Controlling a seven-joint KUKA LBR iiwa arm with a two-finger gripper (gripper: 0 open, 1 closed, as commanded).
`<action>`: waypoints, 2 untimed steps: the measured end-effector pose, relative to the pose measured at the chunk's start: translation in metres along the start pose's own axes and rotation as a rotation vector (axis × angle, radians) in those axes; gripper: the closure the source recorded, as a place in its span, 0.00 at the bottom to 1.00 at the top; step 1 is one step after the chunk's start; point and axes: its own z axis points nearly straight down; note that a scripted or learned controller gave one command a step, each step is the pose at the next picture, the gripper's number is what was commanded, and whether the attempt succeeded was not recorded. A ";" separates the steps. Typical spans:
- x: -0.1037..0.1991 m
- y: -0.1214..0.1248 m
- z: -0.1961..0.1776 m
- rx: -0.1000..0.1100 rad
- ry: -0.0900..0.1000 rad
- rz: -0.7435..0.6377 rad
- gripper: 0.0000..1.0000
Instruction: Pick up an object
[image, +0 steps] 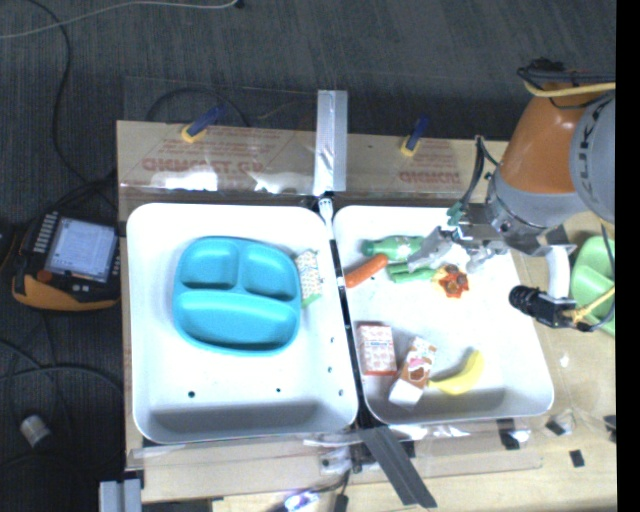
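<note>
A: Left bin (150, 400) — contents?

B: One blue divided plate (238, 292), lying flat toward the far half. A small pale speckled item (308, 272) leans at the bin's right wall, just beside the plate's right edge.

A: Right bin (520, 395)?

B: Far side: a green bottle (395, 246) lying on its side; an orange carrot-shaped piece (365, 268) slanting just left of it, near the divider; a small red-orange object (453, 282) to the right of the bottle. Near side: a red-and-white carton (376, 349) lying flat; a smaller carton (418, 362) tilted beside it; a yellow banana (461, 373) touching that smaller carton on its right; a white block (404, 391) at the near edge.

A: Arm?

B: Enters from the right, orange band at the far right corner. The gripper (452, 240) sits low over the far part of the right bin, between the green bottle's right end and the red-orange object. How far it is open — cannot tell; nothing visibly held.

A: Outside the bins?

B: On the bench (250, 160), clear plastic sheeting and two blue-and-yellow clamps (202, 123) along the far edge. A green object (590, 270) at the right.
</note>
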 end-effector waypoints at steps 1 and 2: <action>0.033 -0.002 -0.027 -0.002 -0.003 -0.108 0.00; 0.009 -0.072 0.085 0.002 -0.001 0.189 0.00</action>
